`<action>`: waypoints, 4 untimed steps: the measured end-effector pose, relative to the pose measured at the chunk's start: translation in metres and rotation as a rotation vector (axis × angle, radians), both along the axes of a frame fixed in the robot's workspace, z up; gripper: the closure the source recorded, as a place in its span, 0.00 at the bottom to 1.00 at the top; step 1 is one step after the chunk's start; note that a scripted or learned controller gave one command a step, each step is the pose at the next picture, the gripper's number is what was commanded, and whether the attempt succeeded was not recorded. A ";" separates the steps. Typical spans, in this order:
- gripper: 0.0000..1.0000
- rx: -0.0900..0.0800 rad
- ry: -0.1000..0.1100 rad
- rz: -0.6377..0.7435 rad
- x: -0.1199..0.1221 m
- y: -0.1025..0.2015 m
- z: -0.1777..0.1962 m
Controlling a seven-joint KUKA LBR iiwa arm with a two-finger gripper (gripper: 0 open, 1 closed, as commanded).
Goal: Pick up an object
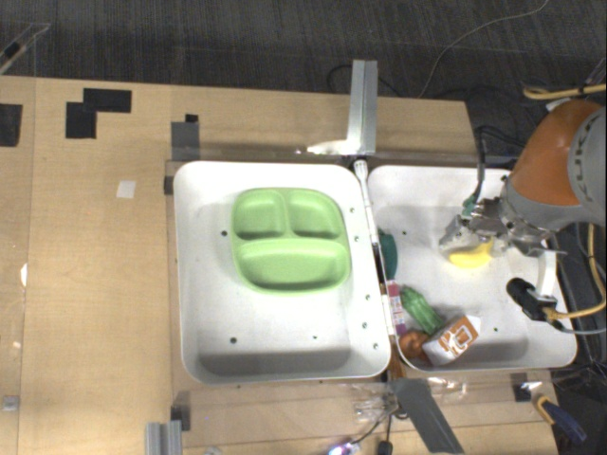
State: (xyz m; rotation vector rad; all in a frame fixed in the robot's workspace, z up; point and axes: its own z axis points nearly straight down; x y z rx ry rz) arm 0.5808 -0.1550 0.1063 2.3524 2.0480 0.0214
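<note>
My gripper (473, 240) hangs low in the right bin (531, 344), near its upper middle, on the grey arm with the orange band (555, 159). It looks open, its fingers spread to either side of a small yellow object (470, 259) that lies on the bin floor right under it. The gripper's body covers the top of the yellow object. Along the bin's lower left lie a green object (418, 308), an orange and white carton (454, 338), a brown item (410, 345) and a teal item (387, 251) against the left wall.
The left bin (204, 349) bears a green divided plate (288, 237). A metal divider post (364, 102) stands behind the seam between the bins. Black cable and hose (531, 300) hang over the right bin's right side. Wooden bench surrounds the bins.
</note>
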 end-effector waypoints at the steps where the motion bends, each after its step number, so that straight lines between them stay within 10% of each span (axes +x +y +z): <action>1: 0.00 -0.005 -0.010 0.114 0.046 0.048 -0.005; 3: 0.00 0.003 0.016 0.170 0.074 -0.020 -0.016; 4: 1.00 0.000 0.013 0.176 0.076 -0.019 -0.003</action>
